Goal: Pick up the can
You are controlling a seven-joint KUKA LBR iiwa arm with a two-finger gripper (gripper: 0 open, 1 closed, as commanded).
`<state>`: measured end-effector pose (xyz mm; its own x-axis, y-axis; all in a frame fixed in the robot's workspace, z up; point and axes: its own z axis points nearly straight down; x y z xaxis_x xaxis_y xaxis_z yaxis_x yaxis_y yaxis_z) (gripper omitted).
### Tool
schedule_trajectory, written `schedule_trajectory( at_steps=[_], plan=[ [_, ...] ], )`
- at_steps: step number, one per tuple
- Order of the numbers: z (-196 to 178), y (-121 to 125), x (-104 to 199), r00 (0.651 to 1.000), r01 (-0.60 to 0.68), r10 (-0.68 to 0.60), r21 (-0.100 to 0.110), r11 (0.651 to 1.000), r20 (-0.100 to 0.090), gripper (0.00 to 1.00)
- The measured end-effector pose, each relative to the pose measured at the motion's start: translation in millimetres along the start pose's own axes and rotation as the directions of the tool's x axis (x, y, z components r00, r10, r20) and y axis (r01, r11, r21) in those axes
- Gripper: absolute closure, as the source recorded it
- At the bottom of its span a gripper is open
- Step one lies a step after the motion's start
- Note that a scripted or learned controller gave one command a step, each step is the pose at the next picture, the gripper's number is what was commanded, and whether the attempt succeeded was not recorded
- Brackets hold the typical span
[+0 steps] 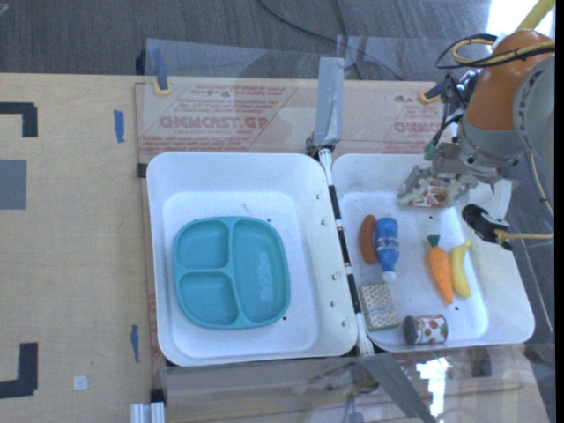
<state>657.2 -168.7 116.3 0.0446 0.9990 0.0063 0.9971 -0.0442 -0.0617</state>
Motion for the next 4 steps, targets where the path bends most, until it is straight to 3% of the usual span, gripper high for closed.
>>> schedule_trajectory(
  at_steps=[1, 2, 3, 4],
  plan=[
    [-11, 0, -1, 1.0, -0.001, 0.001, -0.004, 1.0, 0.002, 1.0],
    [-11, 0, -1, 1.0, 0.0, 0.0, -0.004, 1.0, 0.002, 0.0],
    [32, -47, -35, 1.0, -0.003, 0.003, -0.066, 0.998, 0.006, 0.0],
    [30, -8, -24, 0.994, -0.112, 0.113, -0.013, 0.994, 0.006, 0.0]
  ],
)
